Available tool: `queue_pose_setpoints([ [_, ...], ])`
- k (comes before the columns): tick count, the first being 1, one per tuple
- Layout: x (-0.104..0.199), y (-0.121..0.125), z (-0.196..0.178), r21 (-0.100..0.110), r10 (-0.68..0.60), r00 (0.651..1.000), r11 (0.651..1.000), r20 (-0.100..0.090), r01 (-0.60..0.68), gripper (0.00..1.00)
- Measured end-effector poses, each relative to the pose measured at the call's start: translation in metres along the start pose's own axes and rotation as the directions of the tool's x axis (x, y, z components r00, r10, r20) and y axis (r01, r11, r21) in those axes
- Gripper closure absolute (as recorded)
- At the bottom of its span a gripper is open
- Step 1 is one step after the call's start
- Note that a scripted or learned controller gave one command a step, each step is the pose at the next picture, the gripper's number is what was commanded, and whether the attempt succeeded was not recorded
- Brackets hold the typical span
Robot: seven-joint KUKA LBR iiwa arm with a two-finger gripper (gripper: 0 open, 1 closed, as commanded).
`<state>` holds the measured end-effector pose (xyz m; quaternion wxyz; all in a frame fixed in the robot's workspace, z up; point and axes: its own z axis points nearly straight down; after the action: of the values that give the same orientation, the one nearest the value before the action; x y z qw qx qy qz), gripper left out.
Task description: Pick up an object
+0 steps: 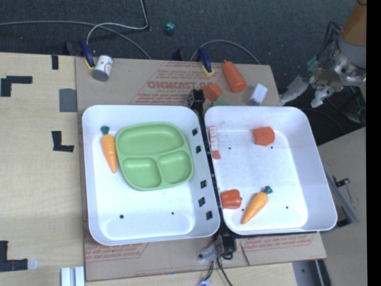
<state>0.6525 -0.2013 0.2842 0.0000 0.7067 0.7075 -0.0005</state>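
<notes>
Beyond the far right corner of the right bin point(309, 159), the gripper point(309, 88) hung with its fingers apart and nothing between them. To do the pick well, it probably needed to come down squarely over one object, such as the orange block point(264, 136), well apart from the others. That bin also held a red piece point(230, 199) and a carrot point(256, 205). The left bin point(101, 213) held a green tray point(156, 156) and another carrot point(109, 150).
</notes>
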Motion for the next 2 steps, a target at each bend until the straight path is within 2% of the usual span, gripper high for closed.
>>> queue_pose_setpoints([
  [1, -0.022, 0.015, 0.128, 0.003, 0.0, 1.0, 1.0, 0.0, 0.0, 0.0],
  [2, 0.003, -0.002, 0.197, -0.003, -0.001, 1.0, 1.0, 0.002, 0.001, 0.0],
])
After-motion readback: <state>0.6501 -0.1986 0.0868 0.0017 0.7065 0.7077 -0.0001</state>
